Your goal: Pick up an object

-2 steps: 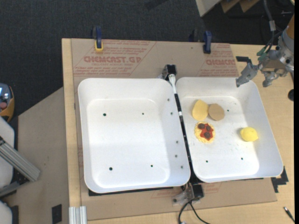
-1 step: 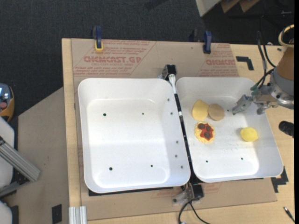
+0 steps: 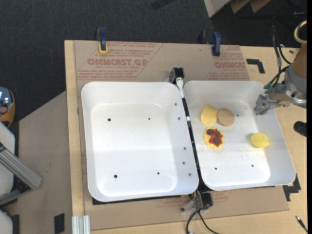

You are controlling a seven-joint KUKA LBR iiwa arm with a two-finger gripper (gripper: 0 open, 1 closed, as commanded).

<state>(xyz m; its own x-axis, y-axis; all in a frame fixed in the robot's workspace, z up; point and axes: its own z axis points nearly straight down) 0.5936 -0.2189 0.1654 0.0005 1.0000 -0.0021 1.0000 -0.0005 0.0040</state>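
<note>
Several small toy foods lie in the right bin. A yellow disc and a tan round piece touch each other near the bin's middle. Just below them sits a small pizza-like piece with red topping. A yellow lemon-shaped piece lies further right. My gripper hangs over the bin's upper right corner, above and to the right of all these objects. Nothing shows between its fingertips.
The left bin sits beside the right one on a cardboard sheet held by two blue clamps. A black clip joins the bins at the top and another at the bottom. Cables hang at the right.
</note>
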